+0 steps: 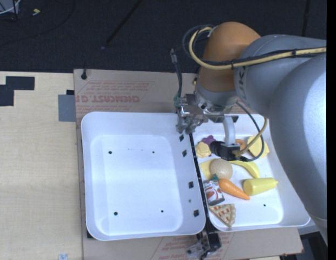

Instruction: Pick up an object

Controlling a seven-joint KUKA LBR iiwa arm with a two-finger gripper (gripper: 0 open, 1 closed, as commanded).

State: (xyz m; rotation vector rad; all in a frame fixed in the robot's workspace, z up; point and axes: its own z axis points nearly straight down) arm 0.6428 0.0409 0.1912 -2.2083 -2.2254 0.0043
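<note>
The right bin (271,213) holds several toy foods. Among them are a beige round piece (221,168), a banana (247,167), an orange carrot (233,188), a yellow piece (260,184) and a pizza slice (225,214). A red and white packet (213,192), a pale yellow piece (203,149) and a purple piece (209,141) lie nearer the divider. My gripper (185,122) hangs over the back left corner of this bin, at the divider between the bins, just behind the pale yellow and purple pieces. I see nothing held in it.
The left bin (133,172) sits beside the right one, its white floor showing. The big grey arm covers the right bin's back and right side. Brown cardboard (124,91) lies behind the bins, and pale bench extends left.
</note>
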